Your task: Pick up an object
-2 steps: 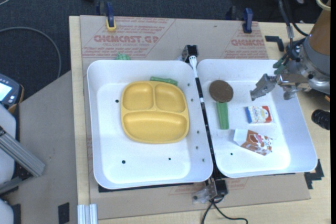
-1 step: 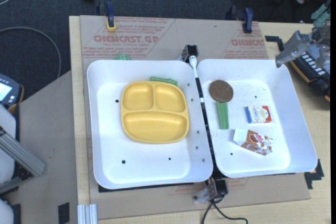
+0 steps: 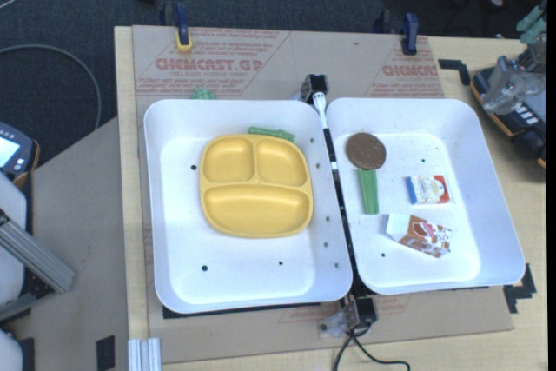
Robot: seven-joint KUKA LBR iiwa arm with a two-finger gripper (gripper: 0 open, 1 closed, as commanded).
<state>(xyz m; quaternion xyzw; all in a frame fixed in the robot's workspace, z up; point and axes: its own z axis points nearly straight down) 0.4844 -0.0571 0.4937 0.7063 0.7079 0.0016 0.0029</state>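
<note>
The right bin holds a brown round disc near its back left. A green stick lies just in front of the disc. To the right of them lies a small white packet with red and blue print. Nearer the front is a white and brown-red packet. My gripper is a grey block at the right edge of the view, outside the right bin's far right corner and apart from all the objects.
The left bin bears a yellow divided plate with a green piece behind it. Blue clamps hold the cardboard-covered board at the back. A black cable and bracket run between the bins.
</note>
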